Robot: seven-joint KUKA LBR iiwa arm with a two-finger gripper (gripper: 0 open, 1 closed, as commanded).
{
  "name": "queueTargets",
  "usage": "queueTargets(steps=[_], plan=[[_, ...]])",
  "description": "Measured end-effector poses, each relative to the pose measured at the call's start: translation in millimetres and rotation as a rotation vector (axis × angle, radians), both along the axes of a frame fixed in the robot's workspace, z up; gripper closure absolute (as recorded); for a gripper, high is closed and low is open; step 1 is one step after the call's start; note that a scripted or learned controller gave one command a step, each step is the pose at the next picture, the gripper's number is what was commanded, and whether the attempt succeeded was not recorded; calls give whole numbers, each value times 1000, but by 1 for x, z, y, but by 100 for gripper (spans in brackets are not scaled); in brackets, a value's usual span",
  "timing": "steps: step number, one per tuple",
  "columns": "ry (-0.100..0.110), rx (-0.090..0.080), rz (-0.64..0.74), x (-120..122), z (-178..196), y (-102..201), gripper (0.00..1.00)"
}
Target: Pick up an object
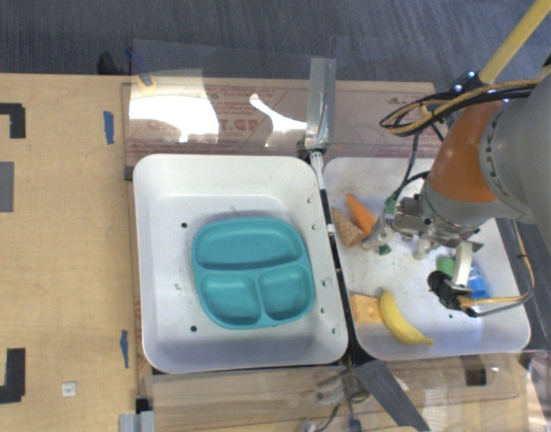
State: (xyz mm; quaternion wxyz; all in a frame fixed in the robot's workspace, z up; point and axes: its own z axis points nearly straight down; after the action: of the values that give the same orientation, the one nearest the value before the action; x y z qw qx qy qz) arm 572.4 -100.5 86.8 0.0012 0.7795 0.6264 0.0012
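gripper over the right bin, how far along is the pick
Done: the arm has reached into the right bin, its gripper low beside the carrot. In hand: nothing visibly held. Left: grasp and lift; the carrot, the banana and the teal tray in the left bin all lie at rest.

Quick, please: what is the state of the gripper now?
Gripper: cannot be told. It hangs over the right bin, near the carrot.
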Motion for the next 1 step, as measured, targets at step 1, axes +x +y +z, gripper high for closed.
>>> queueTargets(steps=[1], plan=[[0,-1,-25,49,-1,1,0]])
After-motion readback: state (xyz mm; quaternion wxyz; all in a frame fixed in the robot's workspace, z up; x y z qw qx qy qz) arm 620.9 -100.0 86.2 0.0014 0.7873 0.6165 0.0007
